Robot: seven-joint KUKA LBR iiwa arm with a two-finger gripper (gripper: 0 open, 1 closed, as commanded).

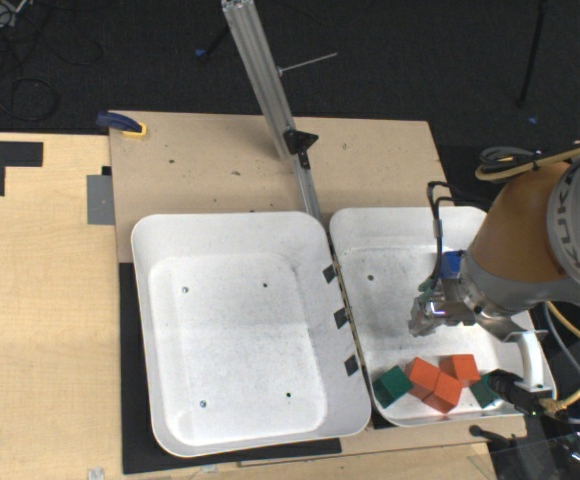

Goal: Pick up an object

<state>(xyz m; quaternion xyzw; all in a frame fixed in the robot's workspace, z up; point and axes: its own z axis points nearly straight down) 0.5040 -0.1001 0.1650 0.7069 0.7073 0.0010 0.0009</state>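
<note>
1. Since nothing shows between the fingers, the step in hand looks like the approach before a grasp: the gripper [432,310] hangs low over the middle of the right bin [390,253], and whether it stands open or closed I cannot tell, the wrist being seen from above and the tips blurred.

2. Nearest the camera, along the front edge of the right bin, lie the candidates: a green block [392,383] towards the front-left corner, an orange block [426,376] touching it, a second orange block [461,368] just beside that, and a dark green block [486,392] near the front-right corner, partly behind dark cabling.

3. A little farther in, the gripper sits apart from that cluster, on the side towards the bin's centre.

4. Beside the wrist, towards the bin's back-right part, a blue object [452,264] shows, half hidden by the arm [525,243]; what it is I cannot say.

5. The left bin [170,238] lies well apart from all this.

6. Farthest off, a slanted aluminium rail [260,68] rises from the back edge between the bins.

7. In my judgement the next move calls for shifting towards the front edge, centring over one block, ideally an outer one, since the blocks touch and fingers could wedge between neighbours, then descending and closing.
</note>
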